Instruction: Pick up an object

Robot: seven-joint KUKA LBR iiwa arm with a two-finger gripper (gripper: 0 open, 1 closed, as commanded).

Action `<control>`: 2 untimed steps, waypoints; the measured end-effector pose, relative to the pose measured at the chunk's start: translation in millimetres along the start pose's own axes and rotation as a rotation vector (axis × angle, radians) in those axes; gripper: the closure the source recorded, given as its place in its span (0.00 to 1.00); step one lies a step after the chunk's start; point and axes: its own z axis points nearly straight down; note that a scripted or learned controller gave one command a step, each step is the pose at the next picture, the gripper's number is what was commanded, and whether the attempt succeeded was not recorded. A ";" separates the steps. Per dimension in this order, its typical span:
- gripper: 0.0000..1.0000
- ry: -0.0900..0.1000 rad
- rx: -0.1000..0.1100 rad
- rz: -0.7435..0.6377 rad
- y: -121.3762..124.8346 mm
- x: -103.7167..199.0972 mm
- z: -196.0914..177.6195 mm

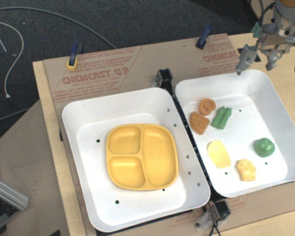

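Fingers spread and empty, the gripper hovers above the right bin's rim, approaching; descent onto a toy comes next.

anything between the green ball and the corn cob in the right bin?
No. In the camera view the stretch of white bin floor between the green ball and the yellow corn cob is bare; they lie apart.

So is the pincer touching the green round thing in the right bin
Apart. The camera view shows the pincer up at the right bin's far rim, with bare white floor between it and the green round thing near the front.
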 end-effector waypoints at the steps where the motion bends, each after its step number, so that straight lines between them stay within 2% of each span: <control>1: 0.00 -0.003 -0.014 -0.003 2.2 0.8 -9.4; 2: 0.00 -0.002 -0.010 -0.003 -0.3 -0.4 51.8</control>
